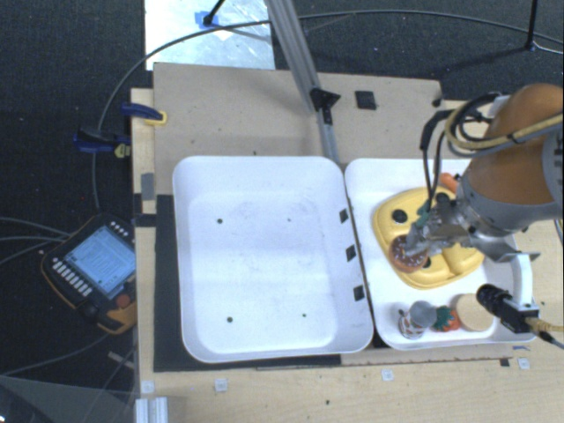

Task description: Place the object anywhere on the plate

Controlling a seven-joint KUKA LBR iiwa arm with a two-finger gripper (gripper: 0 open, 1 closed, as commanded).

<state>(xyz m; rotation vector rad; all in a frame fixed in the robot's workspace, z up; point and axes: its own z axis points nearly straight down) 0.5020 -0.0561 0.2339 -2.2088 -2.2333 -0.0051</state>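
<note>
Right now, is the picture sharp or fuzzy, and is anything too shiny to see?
In the camera view the left bin glares almost pure white, and so does the bright patch of floor at the top. The small things at the right bin's near edge look soft and blurry. The gripper over the yellow plate is smeared, hard to make out.

dark speckled carpet floor (62,51) around a tan fibreboard bench (238,113), bright reflective floor patch (207,25) beyond it
</note>
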